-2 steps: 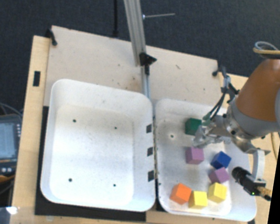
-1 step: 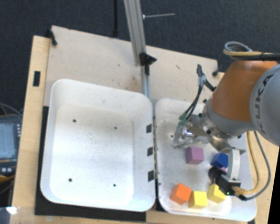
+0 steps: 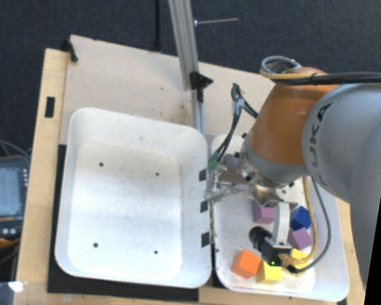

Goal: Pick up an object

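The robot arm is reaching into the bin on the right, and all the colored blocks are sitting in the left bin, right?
Not quite. The arm does reach into the right bin, but the colored blocks sit there too, not in the left bin. The camera view shows the orange block, yellow block, blue block and purple blocks all in the right bin.

Matt white plastic bins [image 3: 132, 196] sit on a pale wooden bench [image 3: 124, 75]; the arm [image 3: 339, 129] looks smooth-finished.

The arm [image 3: 353, 132] is cased in smooth grey, banded in orange above the wrist, lettered "KUKA", and trailed by black cables [image 3: 318, 235].
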Available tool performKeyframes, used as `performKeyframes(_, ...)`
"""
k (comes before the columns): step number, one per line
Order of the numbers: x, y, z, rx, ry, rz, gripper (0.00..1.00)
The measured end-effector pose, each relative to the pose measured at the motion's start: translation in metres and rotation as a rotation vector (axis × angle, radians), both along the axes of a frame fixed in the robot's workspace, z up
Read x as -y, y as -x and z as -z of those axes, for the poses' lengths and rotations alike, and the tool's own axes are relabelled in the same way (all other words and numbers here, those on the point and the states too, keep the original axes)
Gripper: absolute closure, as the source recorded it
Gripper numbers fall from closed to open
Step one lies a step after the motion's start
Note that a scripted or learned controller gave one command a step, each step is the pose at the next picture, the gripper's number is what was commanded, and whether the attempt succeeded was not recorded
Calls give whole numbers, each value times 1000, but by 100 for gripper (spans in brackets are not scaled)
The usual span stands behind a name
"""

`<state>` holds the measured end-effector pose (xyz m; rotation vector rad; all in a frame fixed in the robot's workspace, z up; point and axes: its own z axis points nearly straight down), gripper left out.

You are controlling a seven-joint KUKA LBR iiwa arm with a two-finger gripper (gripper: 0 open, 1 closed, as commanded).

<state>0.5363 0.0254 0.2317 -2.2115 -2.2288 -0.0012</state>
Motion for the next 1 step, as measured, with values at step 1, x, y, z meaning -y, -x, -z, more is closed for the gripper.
performKeyframes(1,-54,-2,-11,2,0,0,100)
